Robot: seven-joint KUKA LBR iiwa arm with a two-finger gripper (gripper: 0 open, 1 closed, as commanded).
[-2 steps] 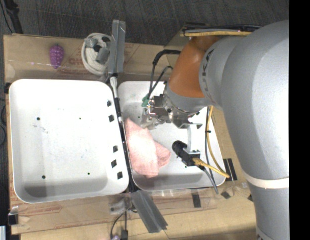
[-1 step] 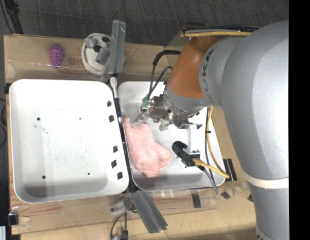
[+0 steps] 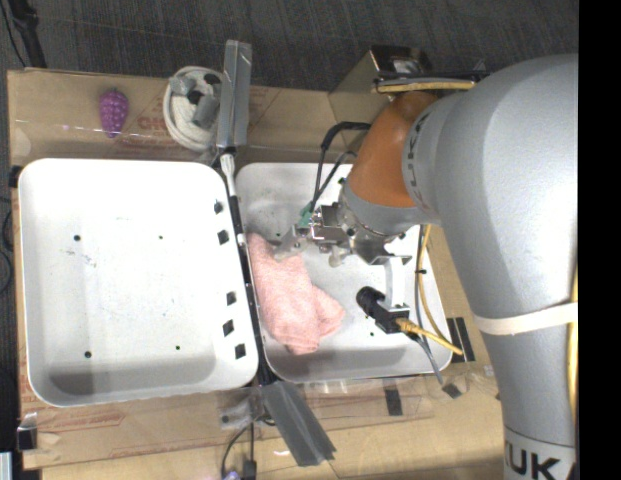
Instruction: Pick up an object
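One crumpled pink fabric cloth (image 3: 292, 306) | lies along the left side of the right-hand shallow white bin (image 3: 275, 183) | gripper (image 3: 295, 236) at cloth's top edge | grip state: cannot tell

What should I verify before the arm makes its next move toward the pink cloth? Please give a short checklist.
1. The pink cloth lies in the right bin: ok.
2. The gripper is above the same bin, near the cloth's upper end: ok.
3. The gripper touches the cloth: cannot tell.
4. The cloth is lifted off the bin floor: not ok, it lies flat.
5. The cloth's left edge is free of the bin wall: cannot tell, they are very close.
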